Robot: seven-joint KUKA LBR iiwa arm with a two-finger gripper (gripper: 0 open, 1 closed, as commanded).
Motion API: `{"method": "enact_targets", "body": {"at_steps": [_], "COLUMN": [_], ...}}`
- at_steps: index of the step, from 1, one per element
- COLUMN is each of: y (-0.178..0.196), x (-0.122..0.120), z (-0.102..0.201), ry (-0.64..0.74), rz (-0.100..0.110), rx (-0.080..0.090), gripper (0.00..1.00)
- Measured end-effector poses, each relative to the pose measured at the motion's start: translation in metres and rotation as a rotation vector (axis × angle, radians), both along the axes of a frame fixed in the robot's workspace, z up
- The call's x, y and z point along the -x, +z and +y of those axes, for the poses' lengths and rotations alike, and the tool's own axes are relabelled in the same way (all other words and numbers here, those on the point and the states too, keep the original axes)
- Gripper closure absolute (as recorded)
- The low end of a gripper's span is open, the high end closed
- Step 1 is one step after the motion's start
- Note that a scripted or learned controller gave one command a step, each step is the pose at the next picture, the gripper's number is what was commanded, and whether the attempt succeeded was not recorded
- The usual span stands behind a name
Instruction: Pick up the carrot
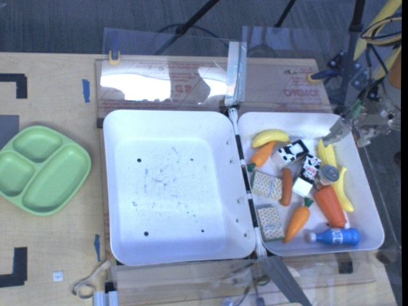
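The claw (347, 127) hangs over the right bin's (376, 225) far right edge, and I cannot tell how it is set. The carrot (297, 221) lies near the front of that bin, between a waffle piece (270, 221) and a larger carrot (331, 205), touching neither.

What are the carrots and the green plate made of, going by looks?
Carrots: likely moulded plastic toys; uniform orange, smooth, faint sheen. Green plate: probably matte plastic or melamine; even pastel colour, soft rounded dividers, no glare. Neither is certain from this view.
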State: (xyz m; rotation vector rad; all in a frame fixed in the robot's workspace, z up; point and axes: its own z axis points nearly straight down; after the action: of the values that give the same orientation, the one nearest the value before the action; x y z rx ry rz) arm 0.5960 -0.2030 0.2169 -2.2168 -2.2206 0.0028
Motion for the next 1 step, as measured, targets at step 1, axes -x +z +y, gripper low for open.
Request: {"method": "enact_targets", "body": {"at_steps": [1], "y": [-0.0521], "x": [0.0651], "z": [0.0617], "ry": [-0.218], "rz": [0.004], "rx": [0.0], "gripper": [0.0]}}
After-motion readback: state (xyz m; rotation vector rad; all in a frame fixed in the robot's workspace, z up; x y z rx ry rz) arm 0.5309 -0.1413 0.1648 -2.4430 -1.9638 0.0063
